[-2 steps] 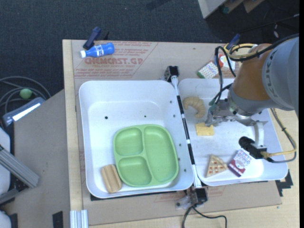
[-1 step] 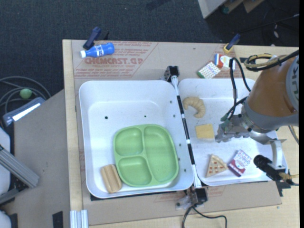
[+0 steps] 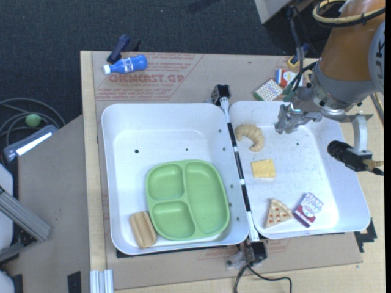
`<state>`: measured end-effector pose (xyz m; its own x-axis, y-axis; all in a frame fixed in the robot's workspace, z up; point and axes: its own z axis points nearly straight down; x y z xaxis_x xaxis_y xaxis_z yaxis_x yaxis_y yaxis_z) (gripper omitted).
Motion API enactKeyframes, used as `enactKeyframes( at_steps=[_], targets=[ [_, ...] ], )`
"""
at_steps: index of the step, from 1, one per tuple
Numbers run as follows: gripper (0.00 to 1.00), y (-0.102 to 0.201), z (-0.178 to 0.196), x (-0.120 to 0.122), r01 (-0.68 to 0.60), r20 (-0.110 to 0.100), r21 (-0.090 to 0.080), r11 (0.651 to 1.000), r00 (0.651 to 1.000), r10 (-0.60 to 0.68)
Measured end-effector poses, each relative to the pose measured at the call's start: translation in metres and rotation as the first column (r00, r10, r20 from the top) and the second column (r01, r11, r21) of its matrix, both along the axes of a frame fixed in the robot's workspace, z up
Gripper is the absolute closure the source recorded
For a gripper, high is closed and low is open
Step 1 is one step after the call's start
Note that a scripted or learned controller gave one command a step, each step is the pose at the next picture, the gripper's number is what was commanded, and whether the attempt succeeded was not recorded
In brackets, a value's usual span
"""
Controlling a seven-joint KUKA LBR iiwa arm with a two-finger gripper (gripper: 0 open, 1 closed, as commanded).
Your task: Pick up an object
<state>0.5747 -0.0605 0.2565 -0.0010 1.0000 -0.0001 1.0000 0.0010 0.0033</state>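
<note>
While poised over the right bin (image 3: 342,218), gripper (image 3: 287,124) just beside the croissant (image 3: 252,135), nothing between its fingers, opening impossible to tell; likely lining up a grasp. Cheese slice (image 3: 264,168) nearby.

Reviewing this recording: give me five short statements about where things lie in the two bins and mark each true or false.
1. The green divided plate lies in the left bin. True.
2. The croissant lies in the left bin. False: it lies in the right bin, near the divider.
3. The gripper hangs over the right bin's far end. True.
4. The pizza slice rests on the green divided plate. False: it lies on the right bin's floor.
5. The blue bottle lies outside both bins. True.
</note>
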Motion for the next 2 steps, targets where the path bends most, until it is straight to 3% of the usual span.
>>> enactKeyframes(
  at_steps=[1, 2],
  targets=[
    [0.0, 0.0, -0.001, -0.001, 0.0, -0.002, 0.0, 1.0, 1.0, 0.0],
    [0.0, -0.06, -0.081, 0.003, 0.002, -0.005, -0.001, 1.0, 1.0, -0.002]
  ],
)
